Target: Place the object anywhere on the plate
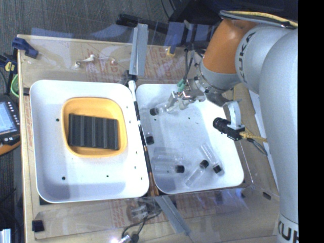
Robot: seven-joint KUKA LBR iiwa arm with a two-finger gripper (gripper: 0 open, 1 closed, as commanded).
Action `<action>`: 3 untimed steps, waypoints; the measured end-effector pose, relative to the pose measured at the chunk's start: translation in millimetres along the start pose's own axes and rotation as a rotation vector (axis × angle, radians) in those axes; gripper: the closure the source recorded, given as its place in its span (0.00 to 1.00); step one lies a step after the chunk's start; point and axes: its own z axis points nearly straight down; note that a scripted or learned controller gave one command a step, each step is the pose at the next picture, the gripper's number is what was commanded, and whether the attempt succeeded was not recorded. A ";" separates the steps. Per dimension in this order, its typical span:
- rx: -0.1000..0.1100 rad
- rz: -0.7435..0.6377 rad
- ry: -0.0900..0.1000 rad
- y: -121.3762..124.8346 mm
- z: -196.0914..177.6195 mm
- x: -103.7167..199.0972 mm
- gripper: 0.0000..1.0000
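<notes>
The left shallow white bin [45, 176] carries a rounded-square yellow plate [94, 105] near its middle, toward the far edge. A dark ribbed rectangular insert [94, 131] lies on the plate, covering most of its centre.

The right shallow white bin [230, 178] holds several small clear plastic vials with black caps. One clear vial [208, 159] lies near the bin's right edge toward the near side, another clear vial [195, 174] lies just beside it closer to the near edge, and a fainter clear vial [167, 165] rests near the middle of the near edge. A small black cap [150, 139] sits by the bin's left edge, against the divider between the bins.

The grey arm with the orange band [228, 47] reaches in over the far right corner of the right bin. Its two-finger gripper [174, 101] hangs low over the bin's far edge, pointing left. A clear vial with a black cap [161, 108] lies at the fingertips, its cap toward the left edge; whether the fingers clasp it or merely touch it cannot be told, and their spread is not readable.
</notes>
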 end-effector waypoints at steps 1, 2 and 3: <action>0.000 -0.145 -0.002 10.1 -5.1 46.9 1.00; 0.002 -0.375 0.001 14.5 14.1 116.5 1.00; 0.002 -0.375 0.000 14.5 14.0 116.1 0.00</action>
